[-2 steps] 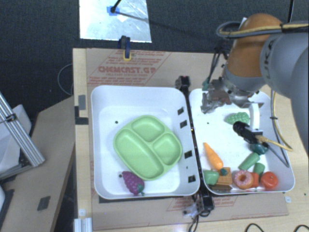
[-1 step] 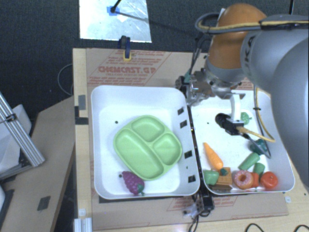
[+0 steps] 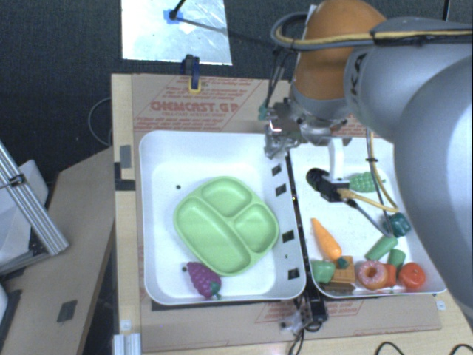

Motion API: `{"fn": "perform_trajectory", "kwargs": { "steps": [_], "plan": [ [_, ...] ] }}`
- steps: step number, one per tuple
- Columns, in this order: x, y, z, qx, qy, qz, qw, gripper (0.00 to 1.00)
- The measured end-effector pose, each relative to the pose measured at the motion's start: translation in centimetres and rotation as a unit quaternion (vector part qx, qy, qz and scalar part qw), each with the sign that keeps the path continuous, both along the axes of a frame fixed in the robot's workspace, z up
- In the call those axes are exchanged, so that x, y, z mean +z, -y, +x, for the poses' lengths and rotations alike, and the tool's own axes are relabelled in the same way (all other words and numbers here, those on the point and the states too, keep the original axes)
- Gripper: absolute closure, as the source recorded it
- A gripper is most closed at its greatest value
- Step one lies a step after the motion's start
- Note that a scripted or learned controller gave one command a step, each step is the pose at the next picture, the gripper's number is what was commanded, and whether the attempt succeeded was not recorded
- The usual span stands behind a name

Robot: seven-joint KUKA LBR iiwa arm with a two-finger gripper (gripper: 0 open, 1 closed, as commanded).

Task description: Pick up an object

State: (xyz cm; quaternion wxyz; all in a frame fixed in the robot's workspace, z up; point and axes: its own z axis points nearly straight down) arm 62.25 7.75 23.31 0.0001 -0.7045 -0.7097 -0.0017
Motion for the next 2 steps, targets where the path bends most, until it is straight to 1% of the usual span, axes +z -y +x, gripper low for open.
{"fn": "perform_trajectory", "kwargs": {
  "steps": [1,2],
  "plan": [
    [-1.4,0.3,-1.5,-0.003,-0.001,-0.0014,1.0,1.0],
    [0.1,-0.1,0.0,-0.001,0.0,-0.001,1.0,1.0]
  ]
}}
